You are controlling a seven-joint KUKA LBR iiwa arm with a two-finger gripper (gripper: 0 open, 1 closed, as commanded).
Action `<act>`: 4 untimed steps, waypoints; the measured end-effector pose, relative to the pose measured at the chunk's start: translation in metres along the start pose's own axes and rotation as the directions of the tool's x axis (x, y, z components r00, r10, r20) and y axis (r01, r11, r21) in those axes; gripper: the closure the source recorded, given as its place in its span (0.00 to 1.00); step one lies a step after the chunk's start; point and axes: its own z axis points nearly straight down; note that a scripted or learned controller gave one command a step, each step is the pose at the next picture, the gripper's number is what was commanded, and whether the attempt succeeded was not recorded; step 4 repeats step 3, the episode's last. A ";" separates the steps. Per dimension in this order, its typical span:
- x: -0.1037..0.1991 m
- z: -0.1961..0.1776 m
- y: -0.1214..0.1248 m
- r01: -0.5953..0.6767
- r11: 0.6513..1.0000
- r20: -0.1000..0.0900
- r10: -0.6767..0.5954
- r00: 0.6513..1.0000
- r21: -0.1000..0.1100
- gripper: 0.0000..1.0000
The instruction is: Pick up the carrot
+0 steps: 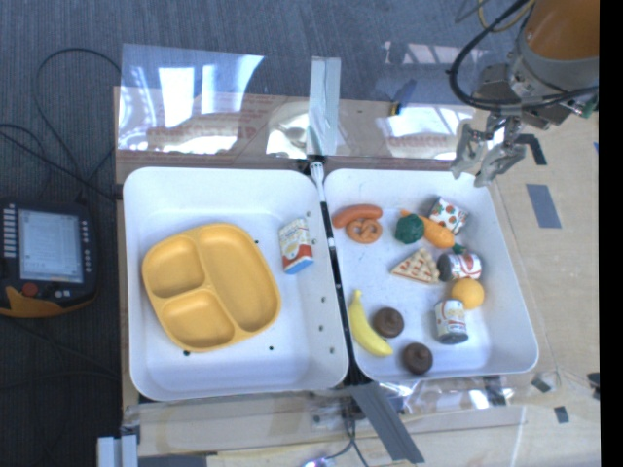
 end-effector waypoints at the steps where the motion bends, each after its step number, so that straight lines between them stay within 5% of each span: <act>1: 0.020 0.136 0.077 0.151 0.988 0.001 -0.151 0.988 -0.021 1.00; 2: -0.048 0.115 0.096 0.132 0.991 0.003 -0.132 0.991 -0.004 1.00; 3: 0.037 0.090 0.038 0.031 1.000 -0.002 -0.031 1.000 0.001 1.00; 4: 0.037 0.090 0.038 0.031 1.000 -0.002 -0.031 1.000 0.001 1.00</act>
